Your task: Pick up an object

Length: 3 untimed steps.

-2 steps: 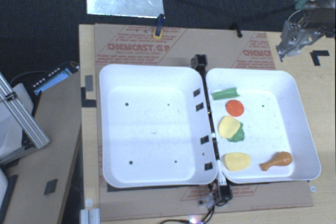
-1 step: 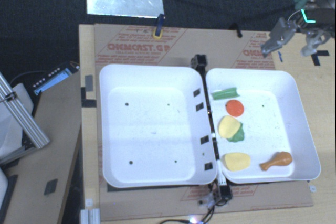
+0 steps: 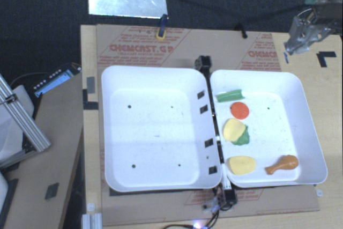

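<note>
White plastic bins sit side by side on the bench, and all the toy food lies in the right one.

Along the right bin's (image 3: 300,115) left side I see a green bean-like piece (image 3: 229,95) at the top, a red-orange disc (image 3: 239,110) just below it, then a pale yellow lump (image 3: 233,129) touching a green leafy bit (image 3: 243,139), and a flat yellow piece (image 3: 241,164) near the bottom edge. A brown drumstick (image 3: 282,164) lies to its right. The left bin (image 3: 153,126) shows bare white floor. The gripper (image 3: 301,36) hangs above the bench beyond the right bin's far corner, well apart from the food; its state I cannot tell from here.
</note>
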{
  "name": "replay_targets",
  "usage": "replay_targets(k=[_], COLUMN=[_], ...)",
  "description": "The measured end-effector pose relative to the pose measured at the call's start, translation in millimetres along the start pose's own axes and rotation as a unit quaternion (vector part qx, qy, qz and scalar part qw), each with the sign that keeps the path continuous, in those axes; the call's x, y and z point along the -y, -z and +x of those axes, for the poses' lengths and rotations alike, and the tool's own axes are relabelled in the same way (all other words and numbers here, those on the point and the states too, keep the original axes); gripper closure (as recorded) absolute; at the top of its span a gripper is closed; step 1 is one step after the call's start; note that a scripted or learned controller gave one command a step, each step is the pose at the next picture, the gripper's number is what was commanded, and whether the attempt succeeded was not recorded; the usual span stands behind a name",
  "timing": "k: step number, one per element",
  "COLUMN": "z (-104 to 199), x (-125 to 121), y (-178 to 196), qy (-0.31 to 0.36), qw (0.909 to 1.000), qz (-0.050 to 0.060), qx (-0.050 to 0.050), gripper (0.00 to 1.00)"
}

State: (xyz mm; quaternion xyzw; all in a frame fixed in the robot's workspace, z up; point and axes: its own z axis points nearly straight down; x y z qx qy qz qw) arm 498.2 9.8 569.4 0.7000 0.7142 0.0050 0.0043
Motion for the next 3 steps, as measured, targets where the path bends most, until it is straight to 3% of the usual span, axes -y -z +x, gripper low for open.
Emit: replay_targets(k=[1,2,3], z=[0,0,0], x=[0,-1,0], y=[0,11,11], qy=[0.001,0.003,0.003], qw=[1.0000,1.0000,1.0000], qz=[0.000,-0.001,-0.001], qx=[0.000,0.000,0.000], gripper=[0.00,1.00,0.00])
